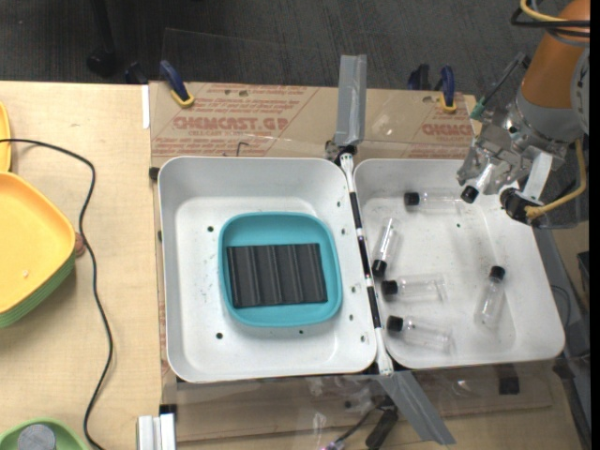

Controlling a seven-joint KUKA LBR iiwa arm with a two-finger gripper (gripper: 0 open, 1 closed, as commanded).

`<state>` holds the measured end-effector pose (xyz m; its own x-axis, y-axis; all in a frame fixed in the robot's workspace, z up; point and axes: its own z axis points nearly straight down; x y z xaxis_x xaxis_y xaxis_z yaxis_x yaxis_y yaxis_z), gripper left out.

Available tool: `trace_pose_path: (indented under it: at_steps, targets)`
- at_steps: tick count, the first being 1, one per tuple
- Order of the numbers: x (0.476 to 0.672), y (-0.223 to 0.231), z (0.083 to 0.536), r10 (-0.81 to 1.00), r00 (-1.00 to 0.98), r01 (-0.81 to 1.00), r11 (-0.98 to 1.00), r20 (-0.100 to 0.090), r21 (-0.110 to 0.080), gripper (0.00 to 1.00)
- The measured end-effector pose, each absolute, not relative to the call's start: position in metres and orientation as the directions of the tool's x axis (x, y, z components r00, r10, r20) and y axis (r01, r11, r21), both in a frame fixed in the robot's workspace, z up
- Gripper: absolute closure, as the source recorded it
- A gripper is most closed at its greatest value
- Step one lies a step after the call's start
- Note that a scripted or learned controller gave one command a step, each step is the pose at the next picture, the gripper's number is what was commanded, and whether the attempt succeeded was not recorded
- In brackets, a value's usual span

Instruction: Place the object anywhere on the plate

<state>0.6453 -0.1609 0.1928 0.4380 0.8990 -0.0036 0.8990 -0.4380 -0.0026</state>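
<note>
Clear vials with black caps point(384, 247) lie scattered in the right bin point(534, 345); the teal plate point(278, 230), dark and ribbed inside, sits mid left bin point(178, 279). The gripper point(487, 178) hangs over the right bin's far right corner, blurred. Yellow bowls point(33, 242) sit at the tabletop's left edge.

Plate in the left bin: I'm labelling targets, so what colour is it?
Teal plate with a dark grey ribbed centre, seen in the camera view.
</note>
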Motion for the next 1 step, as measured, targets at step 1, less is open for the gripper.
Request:
trace_pose_path:
  at_steps: [1]
  targets:
    - [0.6454, -0.1610, 0.1929, 0.899, 0.438, 0.899, -0.438, -0.003, -0.002, 0.00]
